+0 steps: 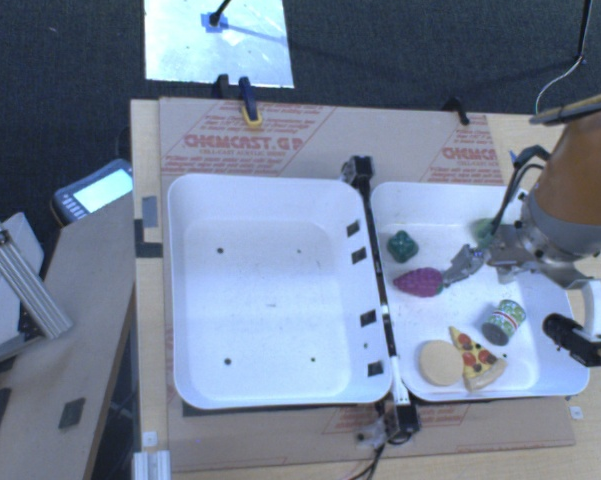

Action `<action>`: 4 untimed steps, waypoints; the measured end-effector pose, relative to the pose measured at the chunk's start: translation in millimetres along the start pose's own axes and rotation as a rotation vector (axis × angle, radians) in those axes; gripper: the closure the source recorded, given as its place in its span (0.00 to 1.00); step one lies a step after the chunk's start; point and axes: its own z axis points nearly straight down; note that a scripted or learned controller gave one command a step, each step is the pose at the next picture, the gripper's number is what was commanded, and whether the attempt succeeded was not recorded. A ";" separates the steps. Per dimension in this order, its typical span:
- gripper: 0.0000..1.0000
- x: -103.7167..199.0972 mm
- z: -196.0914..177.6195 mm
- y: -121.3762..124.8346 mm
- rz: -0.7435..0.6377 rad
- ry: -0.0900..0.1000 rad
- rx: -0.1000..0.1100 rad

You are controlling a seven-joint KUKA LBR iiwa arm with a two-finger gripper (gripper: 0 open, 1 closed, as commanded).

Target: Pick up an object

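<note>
Dark carpet surrounds the surface (310,133), a brown board printed with red lettering that carries two shallow white bins side by side. Nearest the claw (460,266) lies a magenta, bumpy, oval object (418,283), flat on the floor of the right bin (435,208), toward its left-centre. The claw reaches in from the right and its grey tip sits just beside that magenta object's right end, perhaps touching it; how far its parts are spread cannot be told from this angle, and nothing is seen gripped. Also in the right bin are a small dark green lump (402,246) above the magenta object, a pale green piece (483,231) partly hidden behind the arm, a small green-and-white can (503,321), a toy pizza slice (477,357) and a tan round disc (441,363) touching the slice's left side. The left bin (195,203) shows bare white floor with a few dark dots.
</note>
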 end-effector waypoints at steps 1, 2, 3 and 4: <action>0.00 -65.9 -110.7 -20.0 0.007 -0.007 -0.013; 1.00 -61.2 -115.1 -18.6 -0.002 -0.002 -0.007; 1.00 -40.8 -236.3 -15.3 -0.005 -0.004 -0.016; 1.00 4.4 -279.1 -30.7 -0.006 0.000 -0.008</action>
